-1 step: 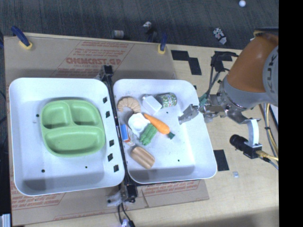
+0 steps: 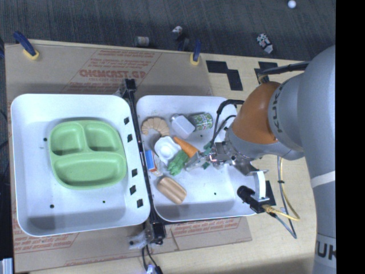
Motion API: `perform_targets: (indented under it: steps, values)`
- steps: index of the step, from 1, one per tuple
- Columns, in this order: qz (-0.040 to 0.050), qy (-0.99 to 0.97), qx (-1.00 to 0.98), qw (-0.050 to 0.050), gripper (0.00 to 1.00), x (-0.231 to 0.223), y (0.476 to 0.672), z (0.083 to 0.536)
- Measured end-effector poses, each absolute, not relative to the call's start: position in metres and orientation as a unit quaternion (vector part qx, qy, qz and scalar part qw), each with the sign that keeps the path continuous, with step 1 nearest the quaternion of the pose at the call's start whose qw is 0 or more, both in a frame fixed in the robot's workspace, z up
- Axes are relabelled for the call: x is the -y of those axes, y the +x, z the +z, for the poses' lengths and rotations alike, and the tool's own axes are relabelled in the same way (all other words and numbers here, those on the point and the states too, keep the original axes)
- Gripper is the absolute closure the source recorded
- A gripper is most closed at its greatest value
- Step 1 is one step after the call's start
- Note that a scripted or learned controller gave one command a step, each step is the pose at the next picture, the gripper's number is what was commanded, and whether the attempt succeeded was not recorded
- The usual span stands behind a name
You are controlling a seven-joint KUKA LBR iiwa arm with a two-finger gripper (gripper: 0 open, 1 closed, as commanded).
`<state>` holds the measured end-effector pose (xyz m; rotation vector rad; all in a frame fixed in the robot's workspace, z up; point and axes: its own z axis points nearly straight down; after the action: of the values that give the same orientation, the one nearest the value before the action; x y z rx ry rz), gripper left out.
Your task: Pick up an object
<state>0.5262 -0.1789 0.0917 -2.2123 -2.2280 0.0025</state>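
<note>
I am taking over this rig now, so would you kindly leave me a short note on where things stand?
Gripper: down inside the right bin, beside the pile of toy food; it is unclear whether it grips anything.
Things: carrot, green vegetable, white cup, bread roll, cookie and can all lie in the right bin. The green divided plate sits in the left bin.
Done: the arm has reached the pile.
Left: grasp one thing and lift it.

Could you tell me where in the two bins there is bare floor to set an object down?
Left bin: a bare strip along its near edge, below the green divided plate. Right bin: bare floor near its front right corner, right of the tan block. Crowded: its far left, around the carrot and gripper.
</note>
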Motion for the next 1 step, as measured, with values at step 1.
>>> perform_targets:
  steps: [1]
  values:
    - [0.0019, -0.703, 0.711, 0.001, 1.00, 0.1795, 0.5264, 0.1017]
